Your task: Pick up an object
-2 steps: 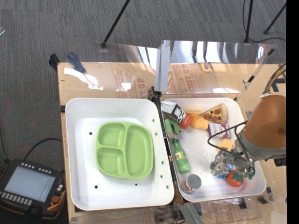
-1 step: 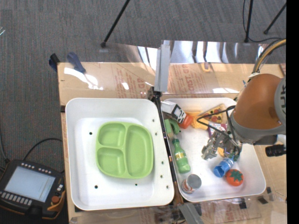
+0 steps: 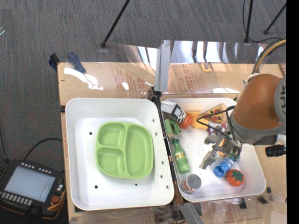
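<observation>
The gripper [image 3: 218, 154] hangs low inside the right bin [image 3: 254, 178], just above a small blue cup [image 3: 223, 167] lying beside a red tomato [image 3: 235, 177]; I cannot tell how far it is open or whether it has hold of anything. A green bottle [image 3: 180, 156] lies near the bin's left wall. The left bin [image 3: 79, 111] holds a green divided plate [image 3: 124, 150].

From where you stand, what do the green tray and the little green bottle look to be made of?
The green tray looks like moulded plastic: one even lime colour, rounded compartments, a soft sheen. The green bottle also seems plastic, glossy, with a yellow label, though it is too small to be sure.
</observation>
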`<state>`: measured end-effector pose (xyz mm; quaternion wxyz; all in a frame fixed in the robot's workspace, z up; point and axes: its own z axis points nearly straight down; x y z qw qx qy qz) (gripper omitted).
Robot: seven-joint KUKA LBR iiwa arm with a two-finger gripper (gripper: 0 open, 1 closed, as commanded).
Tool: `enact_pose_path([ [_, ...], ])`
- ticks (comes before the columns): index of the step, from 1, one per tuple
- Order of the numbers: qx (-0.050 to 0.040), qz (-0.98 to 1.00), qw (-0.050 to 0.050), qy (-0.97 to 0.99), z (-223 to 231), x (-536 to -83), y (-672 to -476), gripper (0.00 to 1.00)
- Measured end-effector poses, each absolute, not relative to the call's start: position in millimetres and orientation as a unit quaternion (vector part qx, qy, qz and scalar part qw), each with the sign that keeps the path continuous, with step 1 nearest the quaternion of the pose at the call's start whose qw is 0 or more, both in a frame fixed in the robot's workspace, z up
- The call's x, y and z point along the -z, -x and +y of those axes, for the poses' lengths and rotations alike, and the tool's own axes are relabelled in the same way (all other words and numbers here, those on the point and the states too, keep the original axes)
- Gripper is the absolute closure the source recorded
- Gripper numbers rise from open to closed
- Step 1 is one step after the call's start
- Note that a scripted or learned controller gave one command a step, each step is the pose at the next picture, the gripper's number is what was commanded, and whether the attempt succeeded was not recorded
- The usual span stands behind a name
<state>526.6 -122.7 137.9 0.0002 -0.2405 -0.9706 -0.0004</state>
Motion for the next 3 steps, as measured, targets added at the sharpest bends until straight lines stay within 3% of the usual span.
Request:
enact_pose_path([
  [1, -0.0004, -0.962, 0.004, 0.274, -205.5, -84.1, -472.1, 0.0],
  [2, 0.0009, -0.958, 0.002, 0.285, -127.7, -86.1, -476.1, 0.0],
  [3, 0.0006, -0.961, 0.003, 0.275, -80.8, -86.1, -475.2, 0.0],
])
